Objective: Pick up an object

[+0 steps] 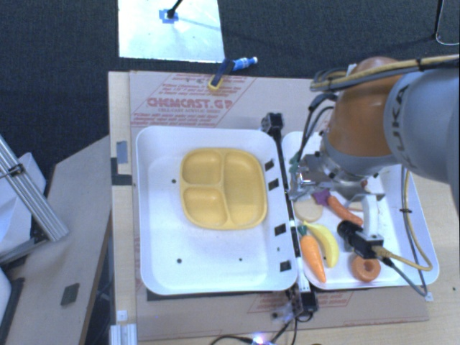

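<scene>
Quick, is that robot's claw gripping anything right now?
Gripper: cannot be told. It hangs low over the right bin, above the toy food.

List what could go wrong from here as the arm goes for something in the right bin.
1. The toys lie packed together: the banana touches a carrot, and a second carrot lies near the pale round slice, so a grasp may catch two or nudge neighbours.
2. The arm's wrist hides part of the right bin, so the gripper's aim cannot be checked.
3. The yellow cable trails over the bin rim and could snag.
</scene>
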{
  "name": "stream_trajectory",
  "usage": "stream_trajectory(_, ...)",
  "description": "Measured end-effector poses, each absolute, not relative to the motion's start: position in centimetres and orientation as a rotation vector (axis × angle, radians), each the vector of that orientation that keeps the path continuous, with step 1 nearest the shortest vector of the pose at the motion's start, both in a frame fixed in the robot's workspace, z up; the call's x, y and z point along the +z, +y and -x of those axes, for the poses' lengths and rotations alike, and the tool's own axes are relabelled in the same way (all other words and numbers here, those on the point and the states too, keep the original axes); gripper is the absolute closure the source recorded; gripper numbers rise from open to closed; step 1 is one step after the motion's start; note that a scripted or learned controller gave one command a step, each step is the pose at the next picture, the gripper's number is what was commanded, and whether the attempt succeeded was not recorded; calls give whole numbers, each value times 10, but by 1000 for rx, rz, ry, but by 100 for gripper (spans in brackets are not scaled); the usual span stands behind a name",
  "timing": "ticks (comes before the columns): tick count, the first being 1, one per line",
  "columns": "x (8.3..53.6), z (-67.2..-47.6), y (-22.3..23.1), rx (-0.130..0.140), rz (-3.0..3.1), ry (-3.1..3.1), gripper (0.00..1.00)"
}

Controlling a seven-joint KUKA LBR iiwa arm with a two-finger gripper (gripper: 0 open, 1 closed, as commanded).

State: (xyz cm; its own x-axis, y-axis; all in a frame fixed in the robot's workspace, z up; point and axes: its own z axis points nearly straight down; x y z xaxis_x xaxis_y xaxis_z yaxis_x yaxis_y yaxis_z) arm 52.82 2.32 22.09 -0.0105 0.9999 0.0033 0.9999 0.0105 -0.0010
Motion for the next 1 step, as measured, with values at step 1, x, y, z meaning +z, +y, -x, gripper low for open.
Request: stream_trajectory(1, 234, -516, 73, -6, 2210, -2232, 100)
